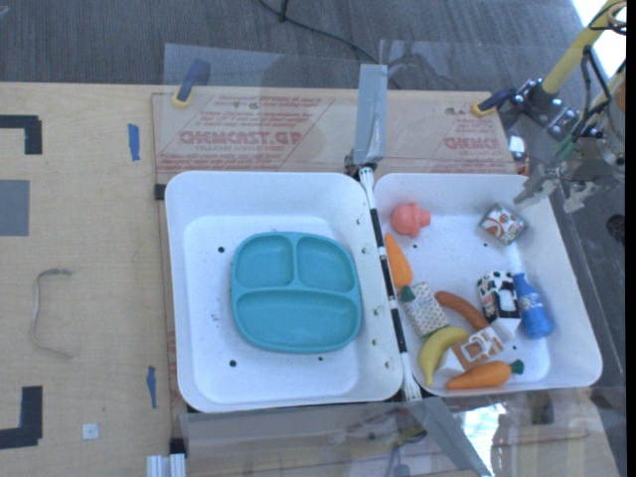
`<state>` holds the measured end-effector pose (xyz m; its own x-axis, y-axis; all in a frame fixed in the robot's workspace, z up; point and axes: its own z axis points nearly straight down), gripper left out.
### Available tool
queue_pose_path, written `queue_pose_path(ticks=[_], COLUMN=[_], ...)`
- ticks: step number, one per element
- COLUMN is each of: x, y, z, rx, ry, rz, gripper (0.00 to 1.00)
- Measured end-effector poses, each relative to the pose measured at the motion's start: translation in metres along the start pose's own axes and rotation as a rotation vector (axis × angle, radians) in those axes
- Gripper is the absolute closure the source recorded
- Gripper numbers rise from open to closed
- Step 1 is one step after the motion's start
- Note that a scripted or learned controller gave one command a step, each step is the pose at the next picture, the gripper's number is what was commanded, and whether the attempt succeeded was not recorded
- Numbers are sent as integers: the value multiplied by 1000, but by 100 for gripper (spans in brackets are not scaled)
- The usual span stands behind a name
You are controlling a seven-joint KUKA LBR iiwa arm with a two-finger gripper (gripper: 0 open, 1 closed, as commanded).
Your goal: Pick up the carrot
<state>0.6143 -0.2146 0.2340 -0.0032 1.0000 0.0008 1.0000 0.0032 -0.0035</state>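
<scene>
A teal divided plate (295,292) lies in the left bin (189,266). Right of the plate, in the right bin (571,296), a carrot (398,263) hugs the near wall; another carrot (482,375) lies farther right. The gripper (556,179) hovers far right of the plate; whether its jaws are apart, I cannot tell

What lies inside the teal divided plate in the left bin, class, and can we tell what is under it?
The teal divided plate shows three compartments with bare teal surfaces and no food toys in them. It rests on the floor of the left bin; whatever is beneath the plate is covered by it.
</scene>
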Motion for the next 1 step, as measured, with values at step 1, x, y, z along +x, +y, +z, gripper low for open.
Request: queue_pose_path(ticks=[1], x=[91], y=[-23], z=[75], rx=[0], ry=[0], rz=[-193], gripper=[0])
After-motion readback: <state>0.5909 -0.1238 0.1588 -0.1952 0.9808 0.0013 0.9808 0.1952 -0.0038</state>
